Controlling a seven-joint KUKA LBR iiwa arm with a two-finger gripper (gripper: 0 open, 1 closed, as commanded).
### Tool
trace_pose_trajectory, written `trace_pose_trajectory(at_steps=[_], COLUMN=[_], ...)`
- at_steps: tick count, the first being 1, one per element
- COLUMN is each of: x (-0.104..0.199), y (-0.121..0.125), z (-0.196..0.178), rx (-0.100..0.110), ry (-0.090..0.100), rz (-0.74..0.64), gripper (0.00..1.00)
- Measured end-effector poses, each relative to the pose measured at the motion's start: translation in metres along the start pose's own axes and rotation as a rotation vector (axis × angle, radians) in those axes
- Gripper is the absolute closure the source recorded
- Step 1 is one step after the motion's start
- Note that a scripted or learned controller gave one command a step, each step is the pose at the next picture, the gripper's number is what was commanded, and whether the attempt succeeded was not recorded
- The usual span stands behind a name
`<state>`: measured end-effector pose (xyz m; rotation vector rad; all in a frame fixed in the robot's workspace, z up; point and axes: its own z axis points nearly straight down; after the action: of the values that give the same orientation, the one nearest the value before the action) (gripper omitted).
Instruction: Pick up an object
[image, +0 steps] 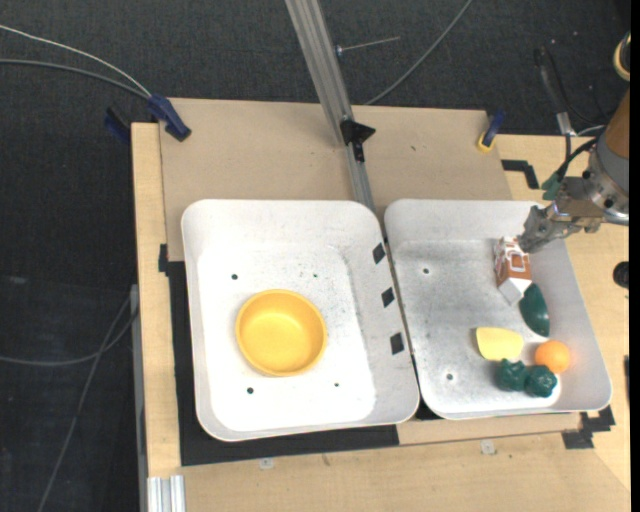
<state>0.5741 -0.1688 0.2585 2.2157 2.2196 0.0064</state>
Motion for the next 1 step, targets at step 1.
trace_pose_trajectory(at_steps=[1], x=[0.0613], y=[0.0008], z=[-0.0061], rx=[0.009], ry=[0.007], rz=[-0.006], gripper=[1.00])
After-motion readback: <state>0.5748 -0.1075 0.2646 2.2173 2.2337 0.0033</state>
